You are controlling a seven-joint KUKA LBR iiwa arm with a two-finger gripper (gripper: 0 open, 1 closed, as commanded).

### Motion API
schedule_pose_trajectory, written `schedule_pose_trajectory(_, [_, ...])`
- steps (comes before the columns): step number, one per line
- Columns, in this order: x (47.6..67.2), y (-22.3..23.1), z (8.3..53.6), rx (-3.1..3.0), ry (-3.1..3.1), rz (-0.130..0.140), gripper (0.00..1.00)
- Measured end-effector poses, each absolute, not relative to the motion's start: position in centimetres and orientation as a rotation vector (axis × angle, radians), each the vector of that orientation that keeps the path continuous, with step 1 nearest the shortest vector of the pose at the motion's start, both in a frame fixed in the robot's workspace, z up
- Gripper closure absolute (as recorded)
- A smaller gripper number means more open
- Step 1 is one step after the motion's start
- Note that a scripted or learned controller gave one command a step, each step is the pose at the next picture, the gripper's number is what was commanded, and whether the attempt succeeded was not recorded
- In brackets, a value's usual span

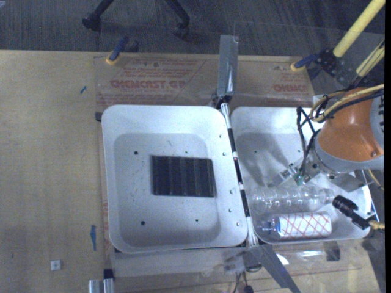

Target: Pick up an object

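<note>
Gripper down in the right bin, grip state impossible to tell. Clear bottle at its 6 o'clock, red-crosshatched roll below that. Dark ribbed pad in left bin.

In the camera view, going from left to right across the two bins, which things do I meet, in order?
Left bin → dark ribbed panel on its floor → right bin → clear plastic bottle above the cylinder with red crosshatch pattern → gripper → orange band of the arm.
</note>
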State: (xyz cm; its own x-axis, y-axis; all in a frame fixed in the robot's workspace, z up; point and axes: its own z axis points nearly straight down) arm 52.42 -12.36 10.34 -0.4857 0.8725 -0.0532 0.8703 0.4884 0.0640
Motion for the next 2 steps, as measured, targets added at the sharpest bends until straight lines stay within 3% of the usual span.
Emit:
schedule_pose_trajectory(1, [58.2, -20.8, 9.5, 1.854, 2.53, 0.001, 0.0])
schedule_pose_trajectory(2, [52.5, -20.1, 11.4, 1.603, 2.642, 0.025, 0.0])
